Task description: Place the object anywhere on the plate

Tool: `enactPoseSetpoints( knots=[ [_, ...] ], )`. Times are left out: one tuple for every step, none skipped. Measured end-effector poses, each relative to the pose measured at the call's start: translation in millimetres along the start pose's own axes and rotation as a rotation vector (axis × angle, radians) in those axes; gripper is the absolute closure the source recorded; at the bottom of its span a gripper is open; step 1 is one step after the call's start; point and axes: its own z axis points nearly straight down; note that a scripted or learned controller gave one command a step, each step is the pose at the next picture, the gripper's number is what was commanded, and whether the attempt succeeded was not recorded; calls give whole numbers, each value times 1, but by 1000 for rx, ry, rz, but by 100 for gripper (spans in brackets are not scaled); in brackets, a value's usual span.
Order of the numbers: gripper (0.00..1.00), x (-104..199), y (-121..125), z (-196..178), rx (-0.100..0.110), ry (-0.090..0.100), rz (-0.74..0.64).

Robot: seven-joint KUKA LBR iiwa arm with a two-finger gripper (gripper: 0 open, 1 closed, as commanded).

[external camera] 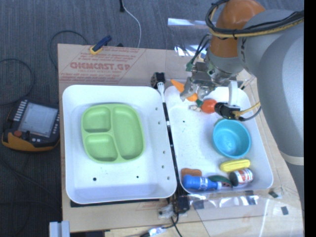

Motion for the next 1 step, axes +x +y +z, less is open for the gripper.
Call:
enactPoseSetpoints(
  knots=[
    [100, 39, -44, -20, -22, 6, 266]
  ],
)
